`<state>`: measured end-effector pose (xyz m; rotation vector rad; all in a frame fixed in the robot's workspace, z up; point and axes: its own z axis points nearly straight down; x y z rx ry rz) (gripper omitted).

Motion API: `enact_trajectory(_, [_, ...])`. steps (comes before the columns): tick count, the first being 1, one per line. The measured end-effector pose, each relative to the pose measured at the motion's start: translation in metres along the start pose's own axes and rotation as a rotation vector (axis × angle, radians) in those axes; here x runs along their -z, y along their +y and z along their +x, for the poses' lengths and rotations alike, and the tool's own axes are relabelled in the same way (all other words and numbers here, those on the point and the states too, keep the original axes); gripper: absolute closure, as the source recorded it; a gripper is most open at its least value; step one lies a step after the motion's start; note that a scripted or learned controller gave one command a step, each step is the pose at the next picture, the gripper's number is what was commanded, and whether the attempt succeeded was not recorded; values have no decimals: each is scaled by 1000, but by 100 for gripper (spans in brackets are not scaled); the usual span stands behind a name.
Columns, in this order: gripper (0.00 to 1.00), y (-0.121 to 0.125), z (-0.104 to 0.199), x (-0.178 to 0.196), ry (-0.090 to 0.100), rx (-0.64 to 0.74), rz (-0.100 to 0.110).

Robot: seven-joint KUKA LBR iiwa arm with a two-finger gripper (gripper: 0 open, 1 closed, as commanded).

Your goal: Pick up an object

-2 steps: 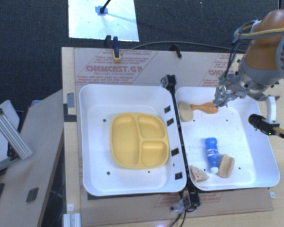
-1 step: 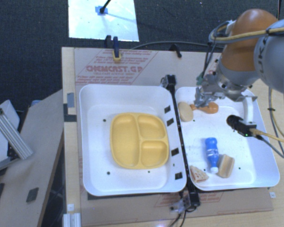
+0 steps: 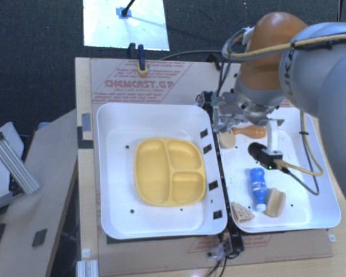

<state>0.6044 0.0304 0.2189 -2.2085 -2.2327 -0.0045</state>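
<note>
over the right-hand shallow white bin (image 3: 328, 209), the two-finger gripper (image 3: 226, 123) is lowered near a tan wooden spoon-shaped piece (image 3: 242, 134); its opening cannot be told, and nothing is seen held. the approach step is judged underway; a descent onto the piece is called for next.

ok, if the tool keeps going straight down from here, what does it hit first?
Likely the tan wooden piece lying directly beneath the tool in the right bin. Depth is unclear from this slant, so it may land on bin floor beside it.
</note>
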Motion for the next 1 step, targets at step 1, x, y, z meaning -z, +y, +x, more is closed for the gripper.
enact_trajectory(1, [100, -11, 57, 10, -1, -1, 0])
